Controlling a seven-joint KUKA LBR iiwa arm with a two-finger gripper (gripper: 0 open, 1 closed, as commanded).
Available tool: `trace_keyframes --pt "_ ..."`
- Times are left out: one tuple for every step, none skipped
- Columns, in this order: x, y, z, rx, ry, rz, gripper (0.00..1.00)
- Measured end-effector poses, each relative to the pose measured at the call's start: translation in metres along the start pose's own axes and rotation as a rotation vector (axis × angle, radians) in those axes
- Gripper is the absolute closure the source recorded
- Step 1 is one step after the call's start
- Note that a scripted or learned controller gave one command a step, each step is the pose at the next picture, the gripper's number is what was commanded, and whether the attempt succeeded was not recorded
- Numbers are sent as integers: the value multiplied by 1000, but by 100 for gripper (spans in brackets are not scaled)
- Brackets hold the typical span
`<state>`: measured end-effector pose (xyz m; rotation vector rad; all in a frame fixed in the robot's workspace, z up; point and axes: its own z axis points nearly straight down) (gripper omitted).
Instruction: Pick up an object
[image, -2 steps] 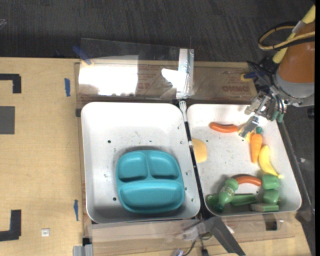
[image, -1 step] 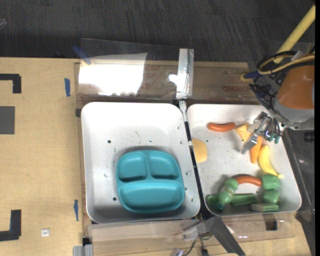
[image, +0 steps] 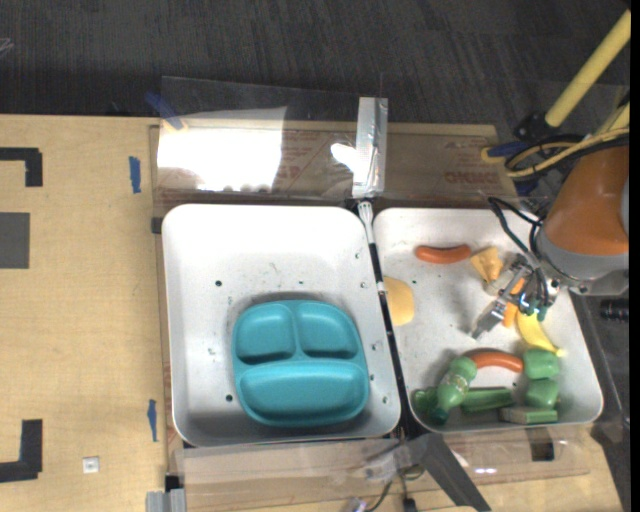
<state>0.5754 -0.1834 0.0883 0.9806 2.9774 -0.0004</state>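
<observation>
Camera view: one teal tray (image: 299, 362), two sausages (image: 442, 254), hand (image: 497, 307) (finger state unclear).

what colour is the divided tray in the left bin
Teal blue; the divided tray shows best in the camera view.

The divided tray (image: 298, 364) is lying in the left bin (image: 190, 250), toward its near edge. To the right of that tray, the right bin (image: 440, 225) is holding the rest: a sausage (image: 442, 254) is lying farther back than the tray, a round slice (image: 398, 301) is sitting just beside the bins' shared wall, and a banana (image: 538, 334) is lying near the far right wall, with several toy vegetables (image: 490, 385) clustering at the near edge.
</observation>
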Motion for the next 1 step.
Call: trace_keyframes --pt "40 -17 -1 -3 -2 91 0"
